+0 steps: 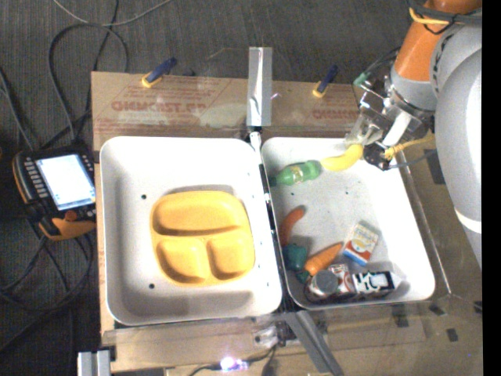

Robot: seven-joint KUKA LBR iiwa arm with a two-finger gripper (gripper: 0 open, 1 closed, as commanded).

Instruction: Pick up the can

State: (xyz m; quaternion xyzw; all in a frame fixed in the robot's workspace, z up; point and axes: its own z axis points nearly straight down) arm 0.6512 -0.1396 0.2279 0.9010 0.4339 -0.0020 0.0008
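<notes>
Currently, the gripper [374, 141] sits against the yellow curved banana [343, 160]; I cannot tell the jaws' state. The silver metal can [324, 282] lies well apart.

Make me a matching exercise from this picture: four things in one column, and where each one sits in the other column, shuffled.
Things:
1. yellow tray
2. green bottle
3. can
4. banana

Places:
A. right bin, bottom edge of the view, next to the carrot
B. left bin, in the middle
C. right bin, top edge, beside the gripper
D. right bin, top left corner

Pairs: 1-B, 2-D, 3-A, 4-C
</notes>
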